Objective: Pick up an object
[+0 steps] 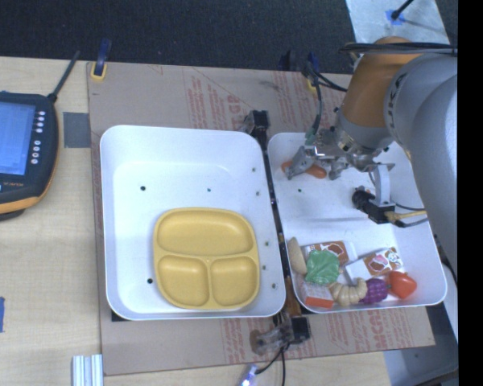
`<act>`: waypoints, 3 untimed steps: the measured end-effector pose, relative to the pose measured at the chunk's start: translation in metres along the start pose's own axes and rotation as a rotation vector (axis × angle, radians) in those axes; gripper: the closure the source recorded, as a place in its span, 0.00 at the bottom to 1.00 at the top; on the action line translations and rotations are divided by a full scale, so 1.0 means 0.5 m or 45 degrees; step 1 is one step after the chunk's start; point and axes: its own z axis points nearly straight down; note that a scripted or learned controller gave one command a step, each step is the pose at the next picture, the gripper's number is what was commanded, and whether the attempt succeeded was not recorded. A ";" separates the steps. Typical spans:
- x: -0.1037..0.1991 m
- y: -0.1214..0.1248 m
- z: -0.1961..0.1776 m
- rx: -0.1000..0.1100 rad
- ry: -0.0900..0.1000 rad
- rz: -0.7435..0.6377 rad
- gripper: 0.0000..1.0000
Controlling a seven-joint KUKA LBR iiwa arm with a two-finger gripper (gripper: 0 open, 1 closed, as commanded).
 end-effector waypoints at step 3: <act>0.012 -0.001 0.000 0.003 0.001 -0.001 0.00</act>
